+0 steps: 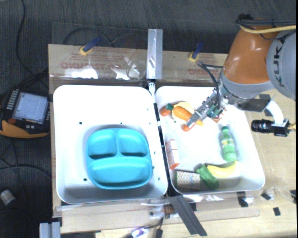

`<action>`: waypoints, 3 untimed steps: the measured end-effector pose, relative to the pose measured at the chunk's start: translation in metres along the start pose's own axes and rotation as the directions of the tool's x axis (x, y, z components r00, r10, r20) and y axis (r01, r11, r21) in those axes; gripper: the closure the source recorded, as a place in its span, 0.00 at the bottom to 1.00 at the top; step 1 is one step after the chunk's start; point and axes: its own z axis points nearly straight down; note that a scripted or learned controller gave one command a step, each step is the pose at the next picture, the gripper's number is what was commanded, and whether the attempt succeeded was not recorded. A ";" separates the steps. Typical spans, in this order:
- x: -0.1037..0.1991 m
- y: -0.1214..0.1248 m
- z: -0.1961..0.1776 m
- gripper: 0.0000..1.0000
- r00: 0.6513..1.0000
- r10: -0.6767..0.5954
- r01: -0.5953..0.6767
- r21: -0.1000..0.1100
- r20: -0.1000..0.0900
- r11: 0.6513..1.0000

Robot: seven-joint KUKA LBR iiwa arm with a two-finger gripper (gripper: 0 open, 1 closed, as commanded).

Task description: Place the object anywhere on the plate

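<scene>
your gripper point(190, 123) sits low over the far-left part of the right bin point(248, 180), reaching in from the right on the grey arm with the orange band point(248, 53). can't tell from this slant whether it is apart or together, and nothing is visibly caught in it, so don't count anything as held. the task's thing isn't named; judging by where the tool points, it's probably the orange and yellow toy food point(179, 110) at the far left of that bin, lying just beside or touching the tool tip, on its far-left side. the exact contact is too small to read. the blue plate point(120, 157), a three-compartment one, lies flat in the left bin point(69, 113), well apart from the tool across the divider between the bins, likely set there so a carry goes straight left. other stuff lies loose in the right bin: a green bottle point(227, 143) to the right, a banana point(222, 169) and a green piece point(206, 176) near the front, a mesh-looking item point(187, 178) at the near left, and a small packet point(172, 151) along the left wall. it looks scattered as pick clutter, so watch you don't nudge the neighbours. the plate carries nothing yet, so the task is at the grasp step at best.
</scene>
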 end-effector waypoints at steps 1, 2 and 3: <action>0.045 0.047 0.050 1.00 1.000 -0.004 0.004 0.004 -0.001 1.000; 0.105 0.038 0.050 1.00 0.995 -0.097 0.097 0.004 -0.001 0.995; 0.089 0.045 0.050 1.00 0.999 0.049 -0.049 0.004 -0.001 0.999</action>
